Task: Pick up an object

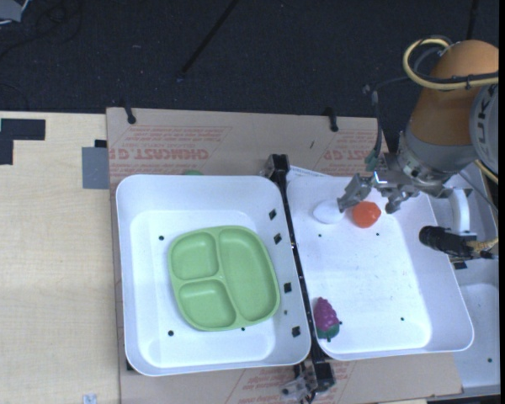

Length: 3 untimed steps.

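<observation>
Purple fruit (326, 317) and orange ball (366, 215) in right bin (442, 326) — green tray (223, 277) in left bin (143, 343)

Divided plate (223, 276) in left bin (143, 204); ball (366, 215) in right bin (442, 310)

Open floor mid right bin (379, 310); purple toy (326, 317) at its near-left corner.

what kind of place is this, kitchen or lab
Probably a robotics lab bench, not a kitchen: a gripper hangs over two white bins on taped cardboard, with toy food like an orange ball.
</observation>
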Available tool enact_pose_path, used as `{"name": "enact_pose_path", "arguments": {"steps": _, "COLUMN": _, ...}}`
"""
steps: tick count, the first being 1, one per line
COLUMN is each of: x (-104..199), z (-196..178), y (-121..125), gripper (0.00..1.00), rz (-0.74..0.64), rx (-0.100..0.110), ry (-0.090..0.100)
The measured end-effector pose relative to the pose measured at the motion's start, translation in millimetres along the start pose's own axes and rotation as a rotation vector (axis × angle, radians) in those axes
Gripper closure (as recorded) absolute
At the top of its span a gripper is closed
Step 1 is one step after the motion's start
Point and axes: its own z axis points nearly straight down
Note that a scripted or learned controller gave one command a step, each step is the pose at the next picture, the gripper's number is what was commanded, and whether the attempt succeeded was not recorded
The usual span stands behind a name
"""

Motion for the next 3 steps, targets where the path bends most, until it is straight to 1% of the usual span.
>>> {"name": "enact_pose_path", "arguments": {"steps": 1, "x": -0.3, "z": 64.9, "y": -1.5, "gripper": 0.00, "rz": 0.001, "rx": 0.003, "ry": 0.001}}
{"name": "enact_pose_path", "arguments": {"steps": 2, "x": 0.4, "z": 108.3, "y": -3.0, "gripper": 0.00, "rz": 0.001, "rx": 0.001, "ry": 0.000}}
{"name": "enact_pose_path", "arguments": {"steps": 3, "x": -0.8, "z": 95.8, "y": -2.4, "gripper": 1.00, "rz": 0.005, "rx": -0.002, "ry": 0.000}}
